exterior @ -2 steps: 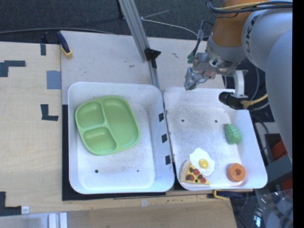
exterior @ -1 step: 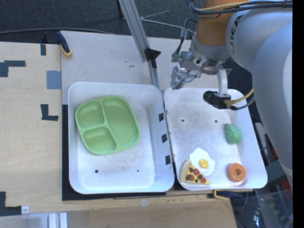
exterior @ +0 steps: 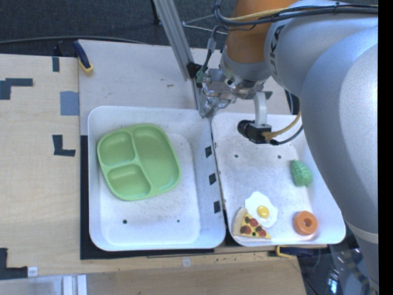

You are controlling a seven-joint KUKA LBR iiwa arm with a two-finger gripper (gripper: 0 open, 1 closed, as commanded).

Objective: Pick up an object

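Gripper (exterior: 209, 107) sits at the far end of the two bins, right over the ridge where they meet — you cannot tell from this angle whether it is open or closed, and nothing shows in it. Your pickable things lie in the right bin (exterior: 245, 158): a green broccoli piece (exterior: 301, 173) by the right wall, a fried egg (exterior: 261, 209), a pizza slice (exterior: 250, 225) touching the egg, and an orange donut (exterior: 305, 222) near the front corner. A green divided plate (exterior: 138, 160) lies in the left bin (exterior: 147, 226) — well apart from the gripper.
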